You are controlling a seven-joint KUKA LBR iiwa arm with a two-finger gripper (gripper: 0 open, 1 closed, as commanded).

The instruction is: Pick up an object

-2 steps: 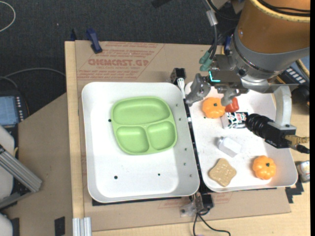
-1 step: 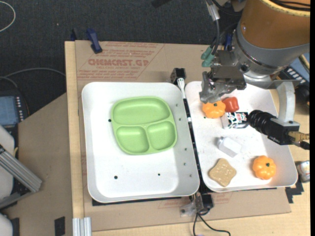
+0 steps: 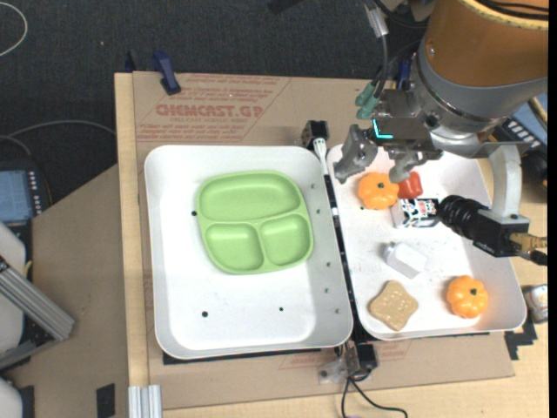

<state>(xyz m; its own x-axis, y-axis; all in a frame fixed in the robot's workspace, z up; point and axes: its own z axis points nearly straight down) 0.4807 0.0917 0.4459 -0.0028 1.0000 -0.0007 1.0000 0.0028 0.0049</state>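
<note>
We see two shallow white bins side by side on a brown cardboard sheet (image 3: 218,103) — the left bin (image 3: 174,303) holds a green three-compartment plastic tray (image 3: 254,220) lying toward its far half. In the right bin (image 3: 500,316), an orange toy pumpkin (image 3: 377,192) sits at the far end just below the two-finger gripper (image 3: 381,165), with a small red piece (image 3: 410,184) touching its right side and a black-and-white printed carton (image 3: 418,212) just nearer than that. A small white block (image 3: 404,257) lies mid-bin, a tan cracker-shaped toy (image 3: 393,306) at the near edge, a second orange pumpkin (image 3: 467,296) to its right.
</note>
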